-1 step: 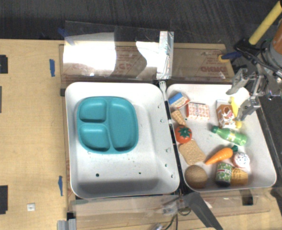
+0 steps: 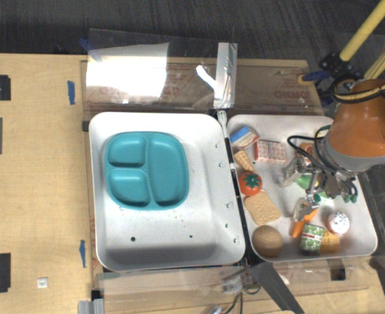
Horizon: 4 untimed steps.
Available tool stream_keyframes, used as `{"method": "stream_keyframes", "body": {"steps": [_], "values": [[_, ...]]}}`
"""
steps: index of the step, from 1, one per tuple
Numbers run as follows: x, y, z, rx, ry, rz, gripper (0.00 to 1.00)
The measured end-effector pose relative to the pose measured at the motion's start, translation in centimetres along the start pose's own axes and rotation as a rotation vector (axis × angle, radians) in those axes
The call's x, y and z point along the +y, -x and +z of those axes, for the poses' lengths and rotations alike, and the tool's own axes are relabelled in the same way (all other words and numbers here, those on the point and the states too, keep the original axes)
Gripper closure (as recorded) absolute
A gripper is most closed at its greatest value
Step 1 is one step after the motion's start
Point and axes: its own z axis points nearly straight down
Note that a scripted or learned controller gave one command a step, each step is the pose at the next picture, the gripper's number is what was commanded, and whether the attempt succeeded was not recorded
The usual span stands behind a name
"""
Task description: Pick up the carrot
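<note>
**Carrot low in the right bin, just under the gripper**

The carrot (image 2: 303,220), small and orange, is seen lying aslant on the floor of the right bin (image 2: 368,235), directly below the gripper (image 2: 318,187). Whether it is touched by the gripper cannot be told, and whether the gripper is spread or pressed together cannot be made out.

Just beneath the carrot a green-and-yellow can (image 2: 313,238) is found, with a white round lid (image 2: 338,224) to its right. To the gripper's left a tomato (image 2: 250,183) is placed, and below it a tan cracker (image 2: 263,207) and a brown round ball (image 2: 267,239). Further up and left a red-and-white printed packet (image 2: 270,152) and a blue-topped box (image 2: 242,137) are seen; no writing on any label can be read.

Well to the left, a teal divided plate (image 2: 146,169) is held in the left bin (image 2: 172,241).
</note>
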Motion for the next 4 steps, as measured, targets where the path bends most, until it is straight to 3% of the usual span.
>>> {"method": "stream_keyframes", "body": {"steps": [1, 2, 3, 4], "values": [[1.0, -4.0, 1.1, -0.025, -0.007, 0.080, 0.00], [1.0, -3.6, -0.2, -0.037, -0.010, 0.078, 1.00], [-1.7, -5.5, -3.1, -0.017, -0.010, -0.326, 1.00], [-1.5, -5.2, -3.3, -0.023, -0.011, -0.329, 0.00]]}}
